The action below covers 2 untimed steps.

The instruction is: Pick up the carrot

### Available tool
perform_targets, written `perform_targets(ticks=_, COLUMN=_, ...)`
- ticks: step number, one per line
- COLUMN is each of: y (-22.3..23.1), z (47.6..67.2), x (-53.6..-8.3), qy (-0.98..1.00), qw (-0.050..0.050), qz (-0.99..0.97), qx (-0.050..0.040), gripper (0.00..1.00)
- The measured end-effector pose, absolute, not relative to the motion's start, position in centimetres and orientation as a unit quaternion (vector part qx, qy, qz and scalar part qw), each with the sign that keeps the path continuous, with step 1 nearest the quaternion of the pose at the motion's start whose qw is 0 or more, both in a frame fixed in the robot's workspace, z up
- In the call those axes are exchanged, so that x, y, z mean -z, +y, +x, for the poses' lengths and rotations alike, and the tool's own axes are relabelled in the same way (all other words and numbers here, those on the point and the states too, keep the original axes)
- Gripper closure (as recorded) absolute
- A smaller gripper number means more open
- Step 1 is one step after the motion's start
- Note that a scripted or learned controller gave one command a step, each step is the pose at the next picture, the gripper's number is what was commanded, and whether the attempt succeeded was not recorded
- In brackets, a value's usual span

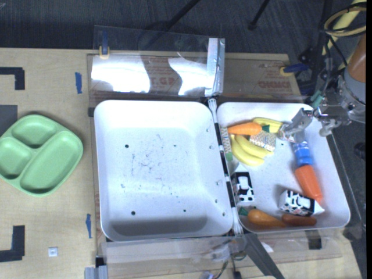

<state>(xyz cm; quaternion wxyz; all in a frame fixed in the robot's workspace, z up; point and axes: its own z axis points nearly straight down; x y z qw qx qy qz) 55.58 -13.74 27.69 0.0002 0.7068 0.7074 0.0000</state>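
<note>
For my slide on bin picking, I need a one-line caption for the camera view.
End effector poised over the right bin, beside the carrot and bananas.

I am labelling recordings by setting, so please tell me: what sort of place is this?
Probably a robot test bench in a lab, not a home: two shallow white plastic bins sit side by side on a taped wooden bench, toy food such as the orange carrot fills one, and stand legs cross dark carpet.

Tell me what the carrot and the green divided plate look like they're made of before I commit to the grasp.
The carrot, atop the bananas, looks like smooth moulded plastic: uniform orange, slight sheen, probably a toy. The green divided plate on the bench also looks plastic: even pastel colour, rounded moulded compartments, soft semi-matte finish.
</note>
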Motion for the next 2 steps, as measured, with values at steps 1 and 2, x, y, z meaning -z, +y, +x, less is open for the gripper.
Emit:
perform_targets(ticks=1, y=-13.0, z=57.9, x=-18.2, qy=0.716, qw=0.0, qz=0.698, qx=0.0, gripper=0.0)
perform_targets(ticks=2, y=-12.1, z=59.8, x=-15.4, qy=0.776, qw=0.0, qz=0.631, qx=-0.0002, gripper=0.0)
